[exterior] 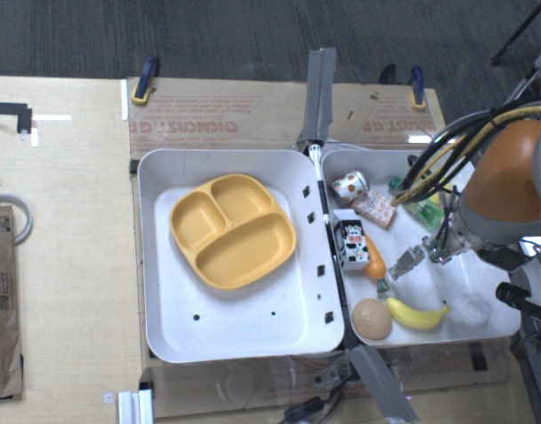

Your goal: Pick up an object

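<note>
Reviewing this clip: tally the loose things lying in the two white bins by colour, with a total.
Yellow: 2, the divided plastic plate and the banana
Orange: 1, the small carrot-like piece
Tan: 1, the round bun-like ball
Pink-brown: 1, the speckled flat block
Black and white: 1, the little box
White and red: 1, the crumpled wrapper
Green: 1, partly hidden by cables
Total: 8

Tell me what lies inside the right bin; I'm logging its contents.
In the right bin: a banana, a tan round object, a carrot, a black-and-white box, a speckled pink block. The arm covers the bin's far right.
</note>
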Controlling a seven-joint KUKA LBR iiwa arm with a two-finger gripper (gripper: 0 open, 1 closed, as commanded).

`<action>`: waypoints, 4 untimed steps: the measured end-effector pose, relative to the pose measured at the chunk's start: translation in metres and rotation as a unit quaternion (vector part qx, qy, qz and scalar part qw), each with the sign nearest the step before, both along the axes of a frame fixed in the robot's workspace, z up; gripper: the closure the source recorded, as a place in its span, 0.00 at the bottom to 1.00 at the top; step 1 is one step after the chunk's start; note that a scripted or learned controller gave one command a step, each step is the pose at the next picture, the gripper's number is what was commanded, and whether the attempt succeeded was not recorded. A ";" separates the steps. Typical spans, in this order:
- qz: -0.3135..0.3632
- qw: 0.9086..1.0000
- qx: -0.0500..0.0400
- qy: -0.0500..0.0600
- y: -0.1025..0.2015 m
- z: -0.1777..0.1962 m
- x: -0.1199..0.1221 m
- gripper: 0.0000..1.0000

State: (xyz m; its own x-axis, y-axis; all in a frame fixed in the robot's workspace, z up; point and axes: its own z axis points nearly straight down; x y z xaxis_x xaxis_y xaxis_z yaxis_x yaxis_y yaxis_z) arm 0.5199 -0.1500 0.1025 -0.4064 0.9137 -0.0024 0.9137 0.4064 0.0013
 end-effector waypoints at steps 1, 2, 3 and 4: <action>-0.056 0.998 0.000 0.000 -0.025 0.054 0.039 0.00; 0.146 0.989 -0.001 0.000 -0.073 -0.004 0.101 0.00; 0.147 0.989 -0.003 -0.003 -0.074 0.007 0.102 1.00; 0.149 0.989 0.000 0.001 -0.004 0.095 0.059 1.00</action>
